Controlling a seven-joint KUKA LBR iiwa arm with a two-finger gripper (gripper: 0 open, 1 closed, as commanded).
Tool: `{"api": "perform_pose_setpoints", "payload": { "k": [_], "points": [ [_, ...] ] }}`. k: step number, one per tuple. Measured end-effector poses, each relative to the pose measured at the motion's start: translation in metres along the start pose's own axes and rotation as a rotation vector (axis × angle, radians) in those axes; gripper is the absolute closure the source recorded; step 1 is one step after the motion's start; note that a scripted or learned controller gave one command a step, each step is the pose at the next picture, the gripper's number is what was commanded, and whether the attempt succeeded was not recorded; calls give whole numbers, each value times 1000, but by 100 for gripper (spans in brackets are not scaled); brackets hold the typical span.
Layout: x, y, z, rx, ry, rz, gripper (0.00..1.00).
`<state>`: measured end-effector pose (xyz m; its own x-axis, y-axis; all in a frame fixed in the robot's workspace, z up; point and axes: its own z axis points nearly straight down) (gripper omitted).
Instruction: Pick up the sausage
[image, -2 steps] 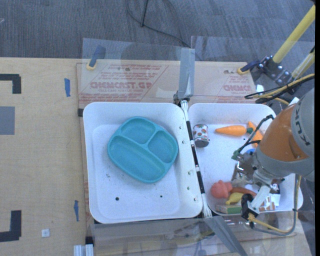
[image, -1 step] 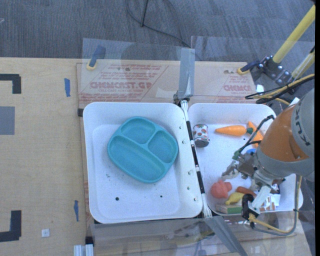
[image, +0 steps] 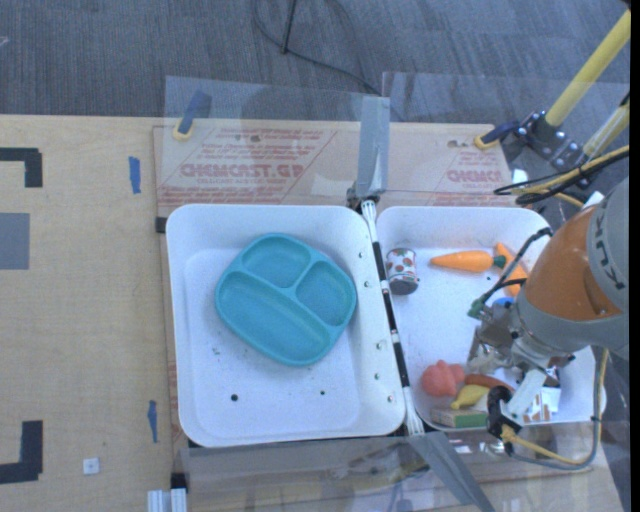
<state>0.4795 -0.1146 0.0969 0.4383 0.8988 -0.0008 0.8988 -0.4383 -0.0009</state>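
A short dark-red piece that looks like the sausage (image: 481, 381) lies near the front of the right bin (image: 440, 320), in a small pile of toy food. My gripper (image: 491, 362) hangs low over that pile, right above the sausage's right end. The wrist and its orange band hide the tips, so whether anything is gripped is not visible. The sausage rests on the bin floor, partly covered by the gripper.
Beside the sausage are a red-orange round piece (image: 441, 379), a yellow piece (image: 468, 398) and a green strip (image: 455, 420). A carrot (image: 462, 261) and a small patterned can (image: 402, 268) lie at the bin's back. The left bin (image: 200, 400) holds a blue divided plate (image: 287, 297).
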Motion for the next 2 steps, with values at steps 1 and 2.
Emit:
{"api": "perform_pose_setpoints", "payload": {
  "k": [1,2],
  "points": [
    [16,-2,-6,6,-2,47,100],
    [16,-2,-7,6,-2,47,0]
  ]
}}
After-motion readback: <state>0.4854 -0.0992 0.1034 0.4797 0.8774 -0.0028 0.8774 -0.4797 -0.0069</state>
